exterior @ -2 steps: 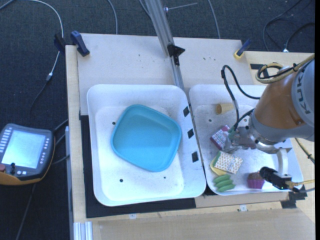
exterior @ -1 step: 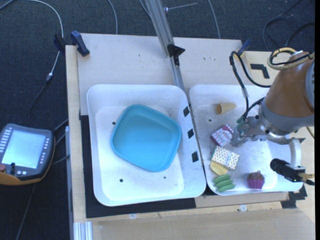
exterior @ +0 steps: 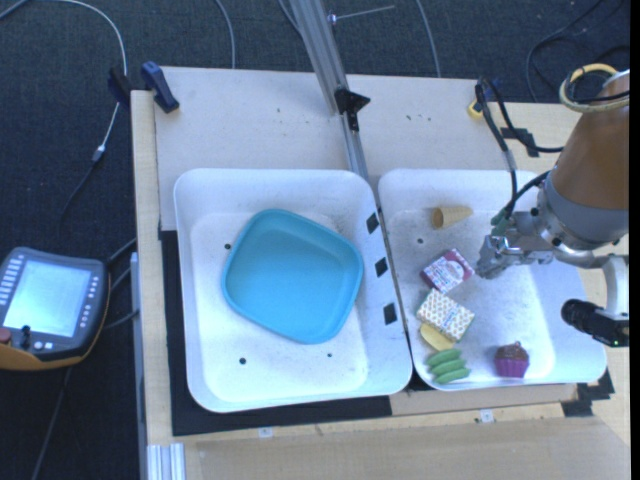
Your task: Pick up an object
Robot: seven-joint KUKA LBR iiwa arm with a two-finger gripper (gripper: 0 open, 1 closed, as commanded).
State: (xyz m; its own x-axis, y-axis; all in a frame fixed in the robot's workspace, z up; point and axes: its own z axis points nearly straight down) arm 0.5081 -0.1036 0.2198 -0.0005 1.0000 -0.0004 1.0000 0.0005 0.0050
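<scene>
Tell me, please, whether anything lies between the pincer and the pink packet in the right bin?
Nothing visible does. The pincer hangs just right of the pink packet, with bare bin floor between them.

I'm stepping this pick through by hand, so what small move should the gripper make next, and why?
Probably a short shift toward the pink packet. The gripper sits over bare floor of the right bin, just beside the packet, with nothing between its fingers. The packet is the closest item; the cone lies farther up.
</scene>
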